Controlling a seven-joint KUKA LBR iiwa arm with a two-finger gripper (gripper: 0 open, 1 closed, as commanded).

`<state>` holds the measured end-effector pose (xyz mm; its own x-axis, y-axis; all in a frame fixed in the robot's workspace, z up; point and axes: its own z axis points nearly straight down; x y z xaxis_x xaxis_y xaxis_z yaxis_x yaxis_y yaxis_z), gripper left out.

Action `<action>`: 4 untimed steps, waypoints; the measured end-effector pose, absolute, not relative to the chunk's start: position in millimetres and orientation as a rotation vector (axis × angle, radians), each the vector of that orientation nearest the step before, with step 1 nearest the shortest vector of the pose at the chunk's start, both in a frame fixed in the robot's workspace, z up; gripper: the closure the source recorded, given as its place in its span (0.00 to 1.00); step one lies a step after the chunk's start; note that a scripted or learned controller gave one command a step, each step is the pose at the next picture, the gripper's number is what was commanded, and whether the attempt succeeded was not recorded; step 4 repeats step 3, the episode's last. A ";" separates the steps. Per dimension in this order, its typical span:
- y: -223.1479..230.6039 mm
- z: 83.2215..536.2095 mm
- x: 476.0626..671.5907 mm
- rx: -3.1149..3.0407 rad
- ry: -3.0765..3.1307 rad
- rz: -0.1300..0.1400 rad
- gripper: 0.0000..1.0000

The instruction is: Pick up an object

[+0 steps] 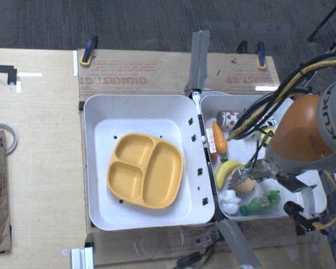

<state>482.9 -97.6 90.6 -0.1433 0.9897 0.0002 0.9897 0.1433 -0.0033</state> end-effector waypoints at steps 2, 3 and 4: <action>-120.0 91.3 501.6 -1.666 -2.664 0.001 1.00; -42.1 190.8 532.5 -1.882 -2.515 0.004 1.00; -42.1 190.8 532.5 -1.882 -2.515 0.004 1.00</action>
